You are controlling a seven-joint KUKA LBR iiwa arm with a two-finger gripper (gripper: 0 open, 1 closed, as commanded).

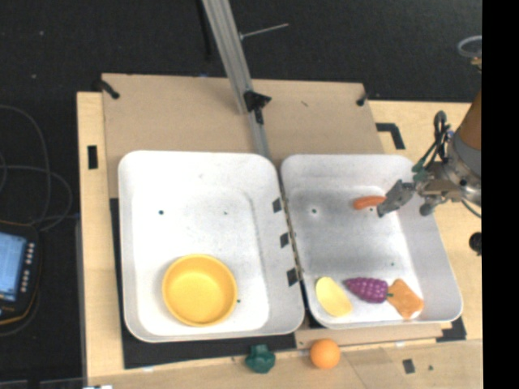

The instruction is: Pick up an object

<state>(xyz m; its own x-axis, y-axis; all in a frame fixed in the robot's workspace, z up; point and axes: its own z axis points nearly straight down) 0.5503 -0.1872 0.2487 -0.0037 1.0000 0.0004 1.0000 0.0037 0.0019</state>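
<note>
In the right bin [422, 241] a small orange-red carrot-like piece [369, 203] lies near the upper middle. My gripper [410, 203] hovers just right of it over the bin's right side, open, with nothing between its fingers; its left finger [393, 199] is close to the piece's right end. Along the bin's front edge lie a pale yellow piece [332, 297], a purple grape bunch [366, 288] and an orange pepper-like piece [405, 297]. A yellow bowl [199, 288] sits in the front of the left bin [195, 193].
An orange ball [324, 353] and a small green object [260, 359] lie on the bench in front of the bins. A slanted metal rail [235, 63] runs down to the gap between the bins. A tablet [12, 270] sits at the far left.
</note>
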